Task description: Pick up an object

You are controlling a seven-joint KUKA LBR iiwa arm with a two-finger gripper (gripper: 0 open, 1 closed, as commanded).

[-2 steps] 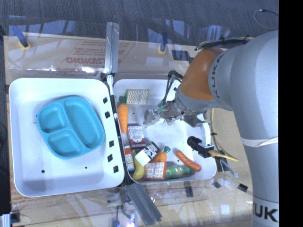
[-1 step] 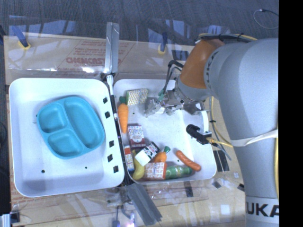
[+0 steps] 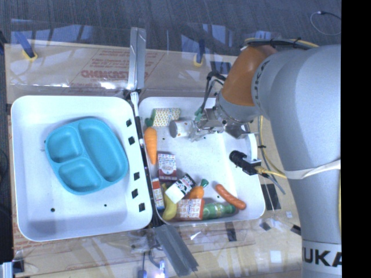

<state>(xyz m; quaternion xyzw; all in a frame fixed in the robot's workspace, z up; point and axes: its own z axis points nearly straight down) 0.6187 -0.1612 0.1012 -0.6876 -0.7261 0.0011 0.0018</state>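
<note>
My hand (image 3: pixel 200 126) hangs low over the far end of the right bin (image 3: pixel 255 210), just beside a small pale cylinder (image 3: pixel 178 128) that lies on its side near the far edge; from this slant I cannot tell whether my hand is open or closed, and nothing shows as gripped. That cylinder looks like the nearest thing to take, with a patterned sponge (image 3: pixel 165 116) just beyond it toward the far left corner. The rest of the bin is busier: a carrot (image 3: pixel 151 145) lies along the left wall, a small red carton (image 3: pixel 167 166) sits just inside it, and a heap at the near edge holds a dark bottle (image 3: pixel 179 188), a green bottle (image 3: pixel 217 209) and a sausage (image 3: pixel 230 196), touching or overlapping one another. To do this well I judge I should stay with the cylinder, since it lies apart from its neighbours, and straddle it across its short width, not along its length, so it cannot roll out. I should come straight down, keep off the sponge and the far wall, close firmly, then lift slowly and check that it rises with me. The left bin (image 3: pixel 23 172) holds only a blue divided plate (image 3: pixel 87 155), well apart from my work.
</note>
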